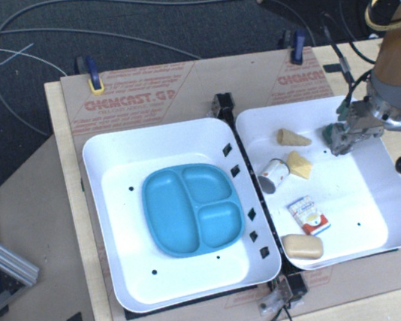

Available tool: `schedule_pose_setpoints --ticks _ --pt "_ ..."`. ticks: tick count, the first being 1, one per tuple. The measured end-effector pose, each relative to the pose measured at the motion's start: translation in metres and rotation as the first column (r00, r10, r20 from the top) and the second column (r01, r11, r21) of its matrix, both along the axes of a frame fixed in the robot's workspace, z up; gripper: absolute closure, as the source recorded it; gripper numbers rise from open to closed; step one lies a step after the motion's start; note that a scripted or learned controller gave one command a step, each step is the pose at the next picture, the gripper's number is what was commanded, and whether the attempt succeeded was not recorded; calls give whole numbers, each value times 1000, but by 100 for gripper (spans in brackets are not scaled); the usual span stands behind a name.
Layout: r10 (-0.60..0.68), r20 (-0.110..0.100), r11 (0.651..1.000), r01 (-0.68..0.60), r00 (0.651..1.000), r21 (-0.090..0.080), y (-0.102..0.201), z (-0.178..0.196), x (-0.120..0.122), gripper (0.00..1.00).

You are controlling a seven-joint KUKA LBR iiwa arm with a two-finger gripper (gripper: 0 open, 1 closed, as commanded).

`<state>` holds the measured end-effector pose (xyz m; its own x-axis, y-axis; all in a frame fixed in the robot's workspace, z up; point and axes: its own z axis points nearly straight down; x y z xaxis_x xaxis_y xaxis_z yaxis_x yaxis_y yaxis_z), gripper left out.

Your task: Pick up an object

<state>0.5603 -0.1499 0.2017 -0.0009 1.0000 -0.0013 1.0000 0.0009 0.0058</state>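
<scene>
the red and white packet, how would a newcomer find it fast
Look in the right white bin. The red and white packet lies in its lower middle, just above a tan oval lump. It alone is flat and printed red.

You see a blue divided plate (192, 208) in the left bin (105, 179). In the right bin (390, 200), the end effector (336, 139) hovers at three o'clock from the yellow wedge (292, 137).

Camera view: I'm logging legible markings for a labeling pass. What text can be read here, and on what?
"CHEMCAST GP": red print on the board under the bins, left of centre.
Same red print, right side: partly covered, too blurred to read.
Small red-and-white packet in the right bin: print too small.
</scene>
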Motion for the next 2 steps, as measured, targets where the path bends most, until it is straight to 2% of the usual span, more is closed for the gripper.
schedule_pose_setpoints --ticks 1,2 --pt "0 2 1000 0 1000 -1 -6 60 8 100" --pt "0 0 1000 0 1000 0 -7 96 9 100"
